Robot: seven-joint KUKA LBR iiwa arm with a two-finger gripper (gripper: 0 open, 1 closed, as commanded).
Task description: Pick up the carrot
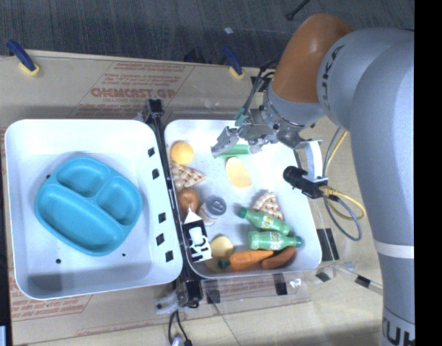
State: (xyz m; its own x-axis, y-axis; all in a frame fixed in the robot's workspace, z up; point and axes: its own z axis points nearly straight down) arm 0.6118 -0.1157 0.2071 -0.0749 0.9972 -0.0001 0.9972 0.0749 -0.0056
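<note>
The gripper must be carried from the right bin's far end to its near wall, where the carrot lies flat beside a sausage-like piece. Whether the claw is released or clenched cannot be told. The carrot is orange, tapered, apparently green-topped.

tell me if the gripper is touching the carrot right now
Apart. The camera view shows the gripper near the right bin's far end, while the carrot lies along its near wall, with other toys between.
</note>
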